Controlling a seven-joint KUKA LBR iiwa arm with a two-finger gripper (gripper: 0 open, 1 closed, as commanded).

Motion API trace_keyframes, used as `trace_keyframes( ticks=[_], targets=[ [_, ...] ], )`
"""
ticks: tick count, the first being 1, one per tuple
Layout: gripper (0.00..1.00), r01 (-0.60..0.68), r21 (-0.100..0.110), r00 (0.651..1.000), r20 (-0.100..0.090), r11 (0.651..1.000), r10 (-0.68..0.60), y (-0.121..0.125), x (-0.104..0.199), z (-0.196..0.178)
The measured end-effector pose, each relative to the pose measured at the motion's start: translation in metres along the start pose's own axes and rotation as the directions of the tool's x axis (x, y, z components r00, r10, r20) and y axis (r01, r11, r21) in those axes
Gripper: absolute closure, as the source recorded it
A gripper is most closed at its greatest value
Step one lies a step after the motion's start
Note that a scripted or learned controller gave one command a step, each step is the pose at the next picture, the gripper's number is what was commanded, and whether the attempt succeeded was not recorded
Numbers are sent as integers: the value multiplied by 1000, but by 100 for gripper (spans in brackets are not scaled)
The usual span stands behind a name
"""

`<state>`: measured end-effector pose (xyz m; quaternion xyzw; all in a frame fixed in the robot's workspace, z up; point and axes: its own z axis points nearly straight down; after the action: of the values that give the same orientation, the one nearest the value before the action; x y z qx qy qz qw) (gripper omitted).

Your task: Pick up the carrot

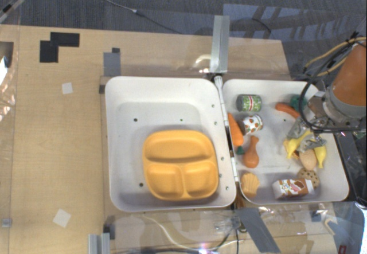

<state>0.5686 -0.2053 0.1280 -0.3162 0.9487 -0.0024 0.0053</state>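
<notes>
The carrot (234, 130) is a long orange piece lying against the left wall of the right bin (343, 188), pointing front to back. My gripper (305, 131) hangs over the right part of that bin, well to the right of the carrot, just above a yellow banana (292, 147). Nothing shows in its grasp. The arm's orange band (351, 78) rises at the right edge of the view.
Around the carrot lie a green can (249, 102), a small jar (252, 124), a drumstick (251, 154) and a cracker (249, 182). An orange-red piece with a green end (285, 109), a carton (289, 188) and a cookie (310, 177) lie nearer the gripper. The left bin (123, 109) holds a yellow divided plate (180, 164).
</notes>
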Motion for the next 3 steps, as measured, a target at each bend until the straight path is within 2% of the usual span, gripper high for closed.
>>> trace_keyframes(
  ticks=[1, 2, 3],
  targets=[
    [100, 325, 8, 946, 6, 946, -326, 29, 35, 24],
    [100, 461, 8, 887, -1, 887, -461, 23, 33, -89],
    [100, 733, -6, 680, 1, 680, -733, 47, 64, -60]
  ],
)
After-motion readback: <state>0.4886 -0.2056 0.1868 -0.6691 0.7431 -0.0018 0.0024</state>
